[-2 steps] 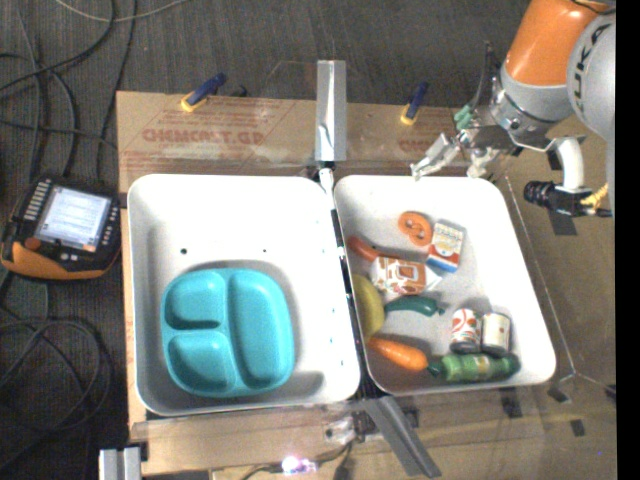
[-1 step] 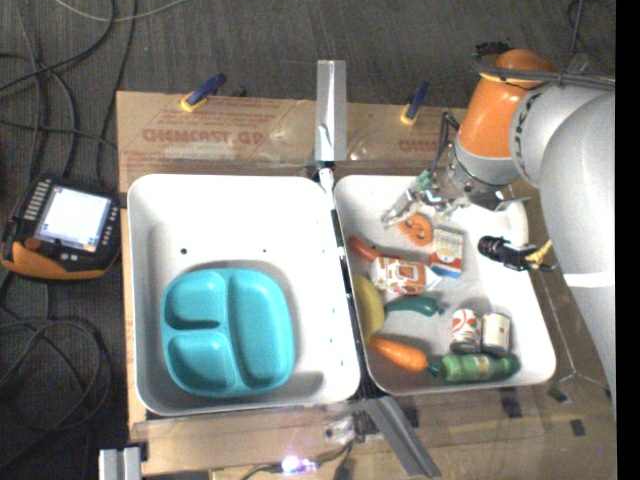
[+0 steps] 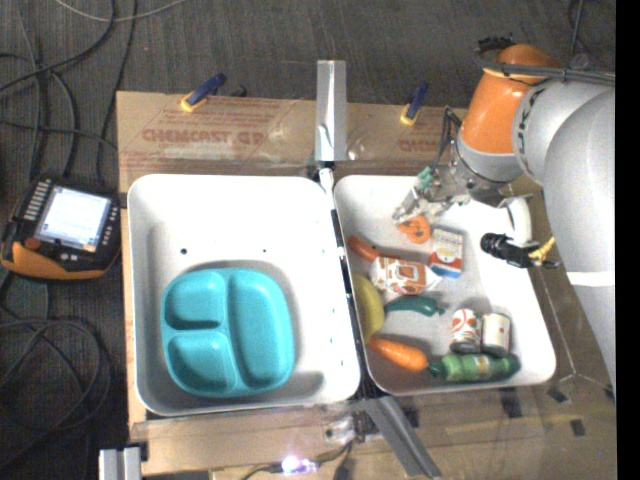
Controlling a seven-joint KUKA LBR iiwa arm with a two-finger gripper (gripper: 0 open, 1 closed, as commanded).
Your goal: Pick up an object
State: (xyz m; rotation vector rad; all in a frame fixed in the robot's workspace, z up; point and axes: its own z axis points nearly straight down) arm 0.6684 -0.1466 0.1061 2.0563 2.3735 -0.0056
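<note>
Fingers (image 3: 418,204) of the gripper (image 3: 425,200) hang over the far part of the right bin (image 3: 540,318), but they are too small and blurred to tell how far apart they stand or whether anything sits between them. Just below their tips lies a small orange piece (image 3: 415,230), close to them; whether it touches them cannot be told. Beside that piece is a small white carton (image 3: 447,249), and nearer the middle wall a red-and-white packet (image 3: 398,274). A yellow banana (image 3: 369,306) lies along the wall, with a carrot (image 3: 398,353), a green bottle (image 3: 474,367) and two small cans (image 3: 478,330) toward the near edge. In the left bin (image 3: 150,218) rests a blue divided tray (image 3: 229,332).
</note>
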